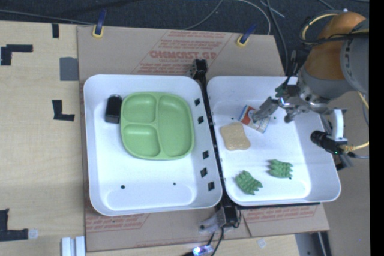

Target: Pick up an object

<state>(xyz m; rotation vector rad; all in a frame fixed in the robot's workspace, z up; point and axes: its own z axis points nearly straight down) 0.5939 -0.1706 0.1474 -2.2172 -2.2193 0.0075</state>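
In the right bin [312,189] lie a tan slice of bread [234,136], a small red and blue packet [245,114] and two green leafy pieces [248,182] [279,169]. My gripper [261,116] hangs low over the bin's upper middle, its tips just right of the packet and above the bread. The fingers look slightly apart and I see nothing between them. The left bin [96,147] holds a green divided plate [158,125] and a small black block [113,108].
The grey arm with its orange band [333,48] reaches in from the right over the right bin's far corner. A black divider [207,129] separates the two bins. Cables run across the dark surface behind the bench.
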